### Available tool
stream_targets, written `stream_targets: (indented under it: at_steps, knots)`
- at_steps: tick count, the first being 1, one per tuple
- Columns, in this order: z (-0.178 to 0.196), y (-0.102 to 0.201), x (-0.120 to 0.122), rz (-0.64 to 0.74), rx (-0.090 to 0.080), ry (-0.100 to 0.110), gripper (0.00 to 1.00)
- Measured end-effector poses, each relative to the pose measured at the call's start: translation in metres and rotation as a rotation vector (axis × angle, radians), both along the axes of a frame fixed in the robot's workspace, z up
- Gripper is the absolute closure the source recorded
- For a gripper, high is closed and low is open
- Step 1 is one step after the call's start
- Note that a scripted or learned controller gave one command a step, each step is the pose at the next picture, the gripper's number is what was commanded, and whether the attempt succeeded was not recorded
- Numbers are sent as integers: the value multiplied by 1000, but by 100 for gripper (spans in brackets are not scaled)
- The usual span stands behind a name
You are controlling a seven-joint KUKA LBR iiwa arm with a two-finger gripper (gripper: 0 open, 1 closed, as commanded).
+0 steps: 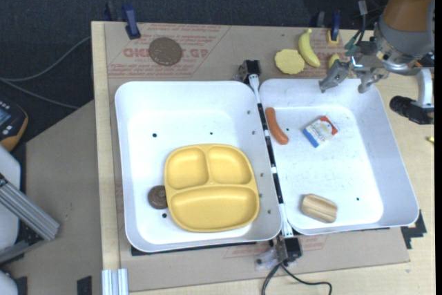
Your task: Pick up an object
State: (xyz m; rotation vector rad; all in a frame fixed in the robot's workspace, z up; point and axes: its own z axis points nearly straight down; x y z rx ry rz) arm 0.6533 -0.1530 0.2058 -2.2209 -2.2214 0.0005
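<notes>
Camera view, gripper (350, 78) sat spread and gripping nothing over right bin's (387, 169) top edge, hot dog (277, 126), small carton (320, 130), bread roll (318, 207) lay inside

Faded red lettering on the cardboard sheet (207, 45) under the bins is only partly legible: "GP".

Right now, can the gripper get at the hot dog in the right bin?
Probably yes. The hot dog lies alone by the divider, uncovered; the gripper hovers at the bin's far rim, with bare bin floor between them.
</notes>
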Motion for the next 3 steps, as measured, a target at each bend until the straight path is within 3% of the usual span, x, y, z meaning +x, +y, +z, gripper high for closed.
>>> stream_targets:
  at_steps: [1,2,3]
  knots:
    - [-123,-3,-33,-2,3,14,0]
    - [-104,-3,-28,-1,-1,-4,100]
    - [-105,-3,-28,-1,-1,-3,0]
